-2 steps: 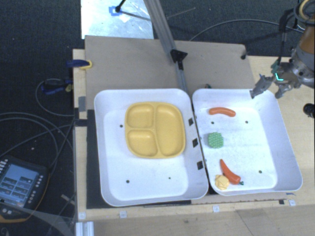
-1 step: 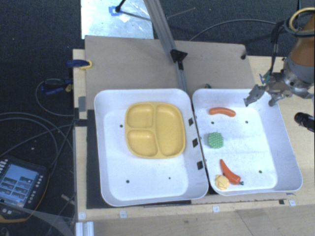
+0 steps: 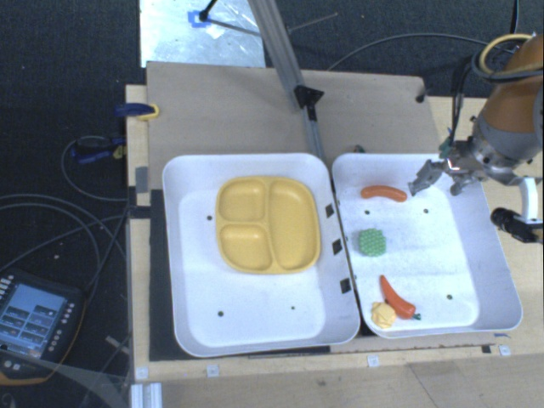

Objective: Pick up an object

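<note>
A yellow plastic plate with three compartments (image 3: 268,225) lies in the left white bin (image 3: 195,313). In the right white bin (image 3: 489,304) a green knobbly round toy (image 3: 371,243) sits at centre-left, a yellow lump (image 3: 382,314) and an orange-red carrot-shaped toy (image 3: 396,297) lie near the bottom edge, and an orange sausage-shaped toy (image 3: 384,193) lies at the upper left. The sausage looks light, stiff and smooth, possibly slippery; pinching across its narrow middle seems safest. The grey two-finger gripper (image 3: 442,177) hovers just right of the sausage, fingers spread apart and holding nothing
</note>
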You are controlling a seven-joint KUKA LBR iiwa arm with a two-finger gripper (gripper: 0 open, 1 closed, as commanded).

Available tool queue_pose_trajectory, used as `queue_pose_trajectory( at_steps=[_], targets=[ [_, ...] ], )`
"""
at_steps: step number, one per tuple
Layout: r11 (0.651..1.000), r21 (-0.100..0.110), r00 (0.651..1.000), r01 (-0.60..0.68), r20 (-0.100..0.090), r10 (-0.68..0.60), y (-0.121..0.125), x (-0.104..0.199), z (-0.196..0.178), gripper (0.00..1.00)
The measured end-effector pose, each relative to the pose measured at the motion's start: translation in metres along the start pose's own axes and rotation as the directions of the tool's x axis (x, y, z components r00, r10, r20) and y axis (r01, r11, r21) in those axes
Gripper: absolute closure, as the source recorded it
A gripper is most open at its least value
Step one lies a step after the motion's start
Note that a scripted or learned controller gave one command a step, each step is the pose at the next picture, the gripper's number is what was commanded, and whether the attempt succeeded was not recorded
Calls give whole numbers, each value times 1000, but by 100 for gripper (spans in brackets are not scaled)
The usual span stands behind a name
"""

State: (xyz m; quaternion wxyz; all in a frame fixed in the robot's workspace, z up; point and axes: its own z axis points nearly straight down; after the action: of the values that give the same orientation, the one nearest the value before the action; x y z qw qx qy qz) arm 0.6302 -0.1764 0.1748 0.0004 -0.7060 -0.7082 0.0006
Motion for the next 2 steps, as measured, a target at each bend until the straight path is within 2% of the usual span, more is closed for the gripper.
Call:
queue_pose_trajectory(
  at_steps=[1, 2],
  targets=[
    [1000, 2, 1000, -1, -1, 1, -6, 8, 58, 0],
    [1000, -6, 1000, 0, 1, 0, -3, 7, 43, 100]
  ],
)
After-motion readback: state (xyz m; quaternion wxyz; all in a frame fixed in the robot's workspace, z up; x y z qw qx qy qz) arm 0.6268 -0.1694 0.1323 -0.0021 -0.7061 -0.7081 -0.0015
